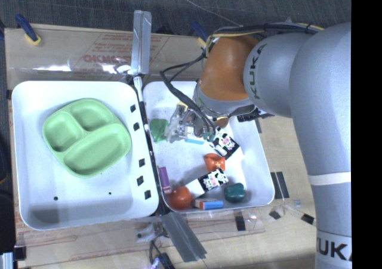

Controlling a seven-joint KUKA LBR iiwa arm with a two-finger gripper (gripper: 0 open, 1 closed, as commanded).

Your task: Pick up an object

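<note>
My gripper (179,127) hangs low in the right bin (256,142), in its upper left part, beside a green object (158,129) that lies just to its left. A light blue piece (194,140) lies right under the gripper. Nothing shows between the fingers. Further down the bin lie two cow-patterned blocks (225,143) (213,179), an orange piece (213,161), a red-orange ball (179,197), a dark green lump (234,192), a purple stick (162,178) and a small orange-and-blue item (209,204).
The left bin (36,202) holds a green divided plate (88,135). A divider wall with black clips (143,142) runs between the bins. The arm's orange band (224,71) and grey body cover the right bin's upper right side.
</note>
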